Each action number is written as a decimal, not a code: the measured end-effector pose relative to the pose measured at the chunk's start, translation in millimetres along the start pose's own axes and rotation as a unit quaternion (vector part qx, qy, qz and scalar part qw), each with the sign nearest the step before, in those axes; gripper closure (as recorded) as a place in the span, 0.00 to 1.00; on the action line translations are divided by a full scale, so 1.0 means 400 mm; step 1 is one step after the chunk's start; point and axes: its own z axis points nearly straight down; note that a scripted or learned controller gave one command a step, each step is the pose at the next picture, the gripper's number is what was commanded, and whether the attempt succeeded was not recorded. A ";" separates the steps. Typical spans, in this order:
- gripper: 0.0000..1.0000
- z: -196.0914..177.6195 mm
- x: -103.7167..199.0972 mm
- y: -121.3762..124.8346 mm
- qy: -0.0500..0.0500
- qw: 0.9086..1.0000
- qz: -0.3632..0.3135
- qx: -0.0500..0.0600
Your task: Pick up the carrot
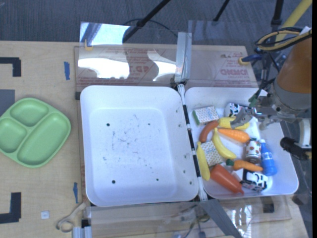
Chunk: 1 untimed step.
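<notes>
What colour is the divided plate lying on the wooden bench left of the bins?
Light green; the three-compartment plastic plate shows plainly in the camera view.

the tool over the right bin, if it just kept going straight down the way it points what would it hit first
Most likely the carrot, lying right under the tool in the right bin. A banana sits close beside it, so from this slanted view it could touch that first.

Robotics lab: tripod legs [163, 4], taped bench [39, 73].
</notes>
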 end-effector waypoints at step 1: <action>0.00 0.243 -0.060 0.056 0.000 0.998 0.064 0.000</action>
